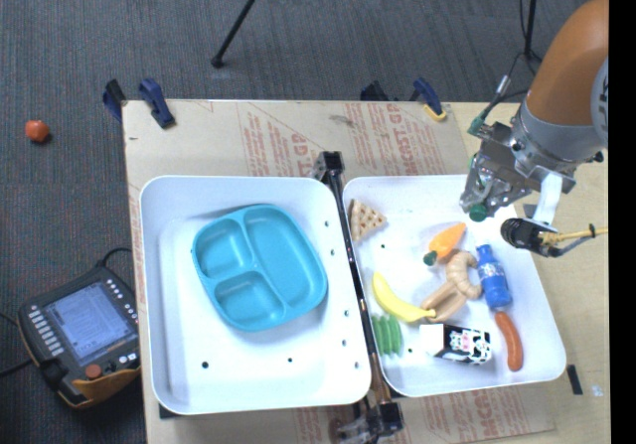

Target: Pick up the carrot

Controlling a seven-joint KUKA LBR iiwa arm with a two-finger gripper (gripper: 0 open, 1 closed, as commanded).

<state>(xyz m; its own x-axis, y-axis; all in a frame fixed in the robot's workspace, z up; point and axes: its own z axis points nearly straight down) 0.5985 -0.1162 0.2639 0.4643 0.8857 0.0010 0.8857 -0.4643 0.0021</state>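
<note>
The carrot [445,240], orange with a dark green stub end, lies tilted in the upper middle of the right bin [409,198]. My gripper [480,206] hangs over the bin's upper right part, a short way up and right of the carrot and apart from it. Nothing shows between the fingers.
Around the carrot lie a tan pretzel-like piece [455,283], a blue bottle [491,276], a banana [397,301], a waffle wedge [364,220], a red sausage [510,340], a green item [387,334] and a cow-print carton [459,343]. The left bin [169,353] holds a blue divided plate [259,265].
</note>
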